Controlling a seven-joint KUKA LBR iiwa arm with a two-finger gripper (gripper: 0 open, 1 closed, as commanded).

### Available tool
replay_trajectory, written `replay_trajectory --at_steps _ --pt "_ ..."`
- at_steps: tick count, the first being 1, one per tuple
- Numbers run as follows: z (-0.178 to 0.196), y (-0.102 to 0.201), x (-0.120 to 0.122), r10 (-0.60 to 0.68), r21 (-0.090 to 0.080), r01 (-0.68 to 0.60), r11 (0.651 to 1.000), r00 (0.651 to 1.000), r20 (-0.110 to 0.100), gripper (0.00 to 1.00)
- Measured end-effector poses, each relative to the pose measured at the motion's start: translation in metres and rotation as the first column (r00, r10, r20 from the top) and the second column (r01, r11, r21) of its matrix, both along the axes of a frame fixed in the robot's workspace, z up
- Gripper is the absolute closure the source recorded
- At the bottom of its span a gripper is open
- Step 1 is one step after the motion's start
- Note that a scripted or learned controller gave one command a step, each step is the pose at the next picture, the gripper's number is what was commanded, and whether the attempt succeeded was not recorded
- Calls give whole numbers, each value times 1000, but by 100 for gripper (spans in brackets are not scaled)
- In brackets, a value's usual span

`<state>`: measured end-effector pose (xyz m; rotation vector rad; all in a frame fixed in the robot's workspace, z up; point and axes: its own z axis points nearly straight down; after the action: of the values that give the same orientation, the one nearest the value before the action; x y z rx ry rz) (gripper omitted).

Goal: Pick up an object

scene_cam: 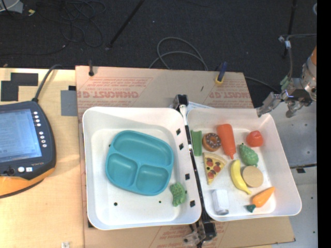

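Two white bins are sitting side by side on the bench as my gripper (282, 101) is hanging off the right bin's (287, 161) far right corner, carrying nothing.

I am keeping my arm at the picture's right edge, well apart from the toy food; how wide my hand is standing I cannot tell. Lying in the right bin are a donut (211, 141), a carrot (226, 140), a tomato (254, 138), a pizza slice (212, 167), a banana (237, 176) and a white cup (221, 201). Resting in the left bin (98, 164) are a teal divided plate (138, 161) and, just beside it, a broccoli floret (178, 194).
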<state>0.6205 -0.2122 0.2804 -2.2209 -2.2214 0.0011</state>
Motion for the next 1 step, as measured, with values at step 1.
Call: replay_trajectory --at_steps 1 --pt "-98 0 -6 1 2 -1 1000 1000 -7 0"
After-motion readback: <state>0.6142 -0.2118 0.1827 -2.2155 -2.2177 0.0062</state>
